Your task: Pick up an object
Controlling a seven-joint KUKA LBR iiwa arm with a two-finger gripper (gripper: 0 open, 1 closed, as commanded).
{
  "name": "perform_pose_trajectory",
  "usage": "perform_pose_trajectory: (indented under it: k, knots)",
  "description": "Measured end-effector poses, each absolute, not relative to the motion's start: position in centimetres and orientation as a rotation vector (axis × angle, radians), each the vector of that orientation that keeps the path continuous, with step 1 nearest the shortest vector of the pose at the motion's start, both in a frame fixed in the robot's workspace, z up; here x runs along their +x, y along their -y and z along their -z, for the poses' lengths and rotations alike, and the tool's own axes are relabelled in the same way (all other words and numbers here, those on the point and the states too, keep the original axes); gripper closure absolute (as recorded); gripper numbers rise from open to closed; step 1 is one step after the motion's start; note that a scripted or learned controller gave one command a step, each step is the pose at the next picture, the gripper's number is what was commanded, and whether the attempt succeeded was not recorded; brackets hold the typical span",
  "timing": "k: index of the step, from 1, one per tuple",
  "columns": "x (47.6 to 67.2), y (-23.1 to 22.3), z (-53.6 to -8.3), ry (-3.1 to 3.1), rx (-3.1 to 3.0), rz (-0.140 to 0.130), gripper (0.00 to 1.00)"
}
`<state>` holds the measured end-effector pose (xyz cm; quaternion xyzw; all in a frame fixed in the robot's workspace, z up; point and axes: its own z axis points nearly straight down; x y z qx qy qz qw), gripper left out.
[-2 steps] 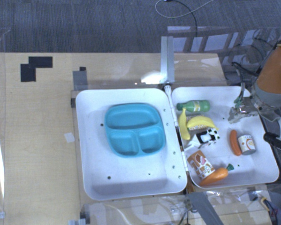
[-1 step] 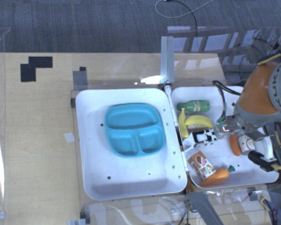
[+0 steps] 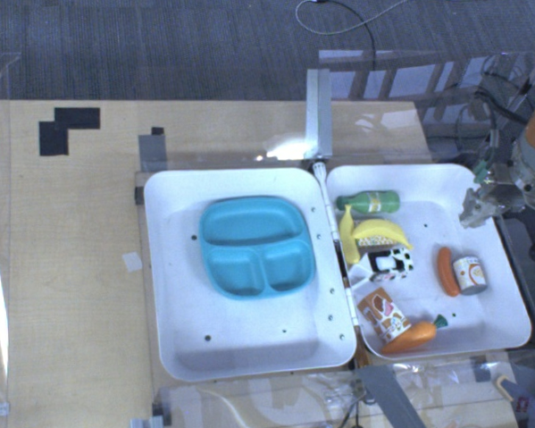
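- Gripper [image 3: 478, 208] at right bin [image 3: 515, 330] rim, above the bin's right edge; finger state: cannot tell.
- Nothing held; approach step.
- Nearest: can [image 3: 469, 275] beside sausage [image 3: 446, 272].
- Next: move over can, descend.

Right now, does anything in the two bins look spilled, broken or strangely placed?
Nothing looks spilled or broken. The right bin is crowded: the green bottle, banana and carton lie on their sides near the divider. The blue tray sits flat in the left bin.
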<state>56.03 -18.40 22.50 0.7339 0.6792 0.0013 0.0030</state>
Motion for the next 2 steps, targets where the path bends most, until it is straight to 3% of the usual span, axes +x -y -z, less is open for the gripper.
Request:
perform_pose_trajectory:
  k: [1, 2]
  knots:
    - [51.0, 16.4, -33.5, -2.270, 2.162, -0.005, 1.00]
    - [51.1, 11.8, -30.3, -2.432, 1.979, -0.004, 1.00]
